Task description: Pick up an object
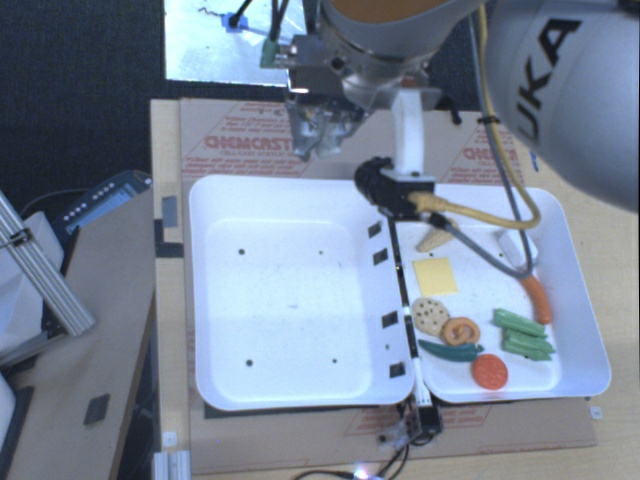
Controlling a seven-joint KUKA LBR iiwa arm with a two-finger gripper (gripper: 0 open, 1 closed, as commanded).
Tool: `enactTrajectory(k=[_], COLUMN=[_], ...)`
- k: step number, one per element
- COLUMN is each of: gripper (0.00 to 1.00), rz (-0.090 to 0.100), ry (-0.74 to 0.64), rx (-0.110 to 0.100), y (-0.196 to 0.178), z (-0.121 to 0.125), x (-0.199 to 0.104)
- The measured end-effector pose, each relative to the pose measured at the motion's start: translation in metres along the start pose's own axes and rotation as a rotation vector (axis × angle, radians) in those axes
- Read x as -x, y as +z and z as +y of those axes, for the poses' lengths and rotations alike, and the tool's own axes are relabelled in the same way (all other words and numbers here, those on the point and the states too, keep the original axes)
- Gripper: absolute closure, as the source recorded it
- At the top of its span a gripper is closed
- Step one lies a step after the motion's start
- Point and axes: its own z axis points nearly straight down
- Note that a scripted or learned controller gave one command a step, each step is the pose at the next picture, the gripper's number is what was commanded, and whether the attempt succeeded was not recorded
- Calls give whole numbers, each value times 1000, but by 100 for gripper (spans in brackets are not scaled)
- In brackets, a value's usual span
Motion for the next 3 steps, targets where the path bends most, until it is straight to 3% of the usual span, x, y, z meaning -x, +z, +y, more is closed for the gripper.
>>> enactTrajectory(k=[1,2,3], gripper=[100,100,100], rz=[5,-6,10], ry=[1,6,3], rx=[13,-7,26], y=[-54,170,-55], z=[-55,-59,-56], x=[20,-1,0])
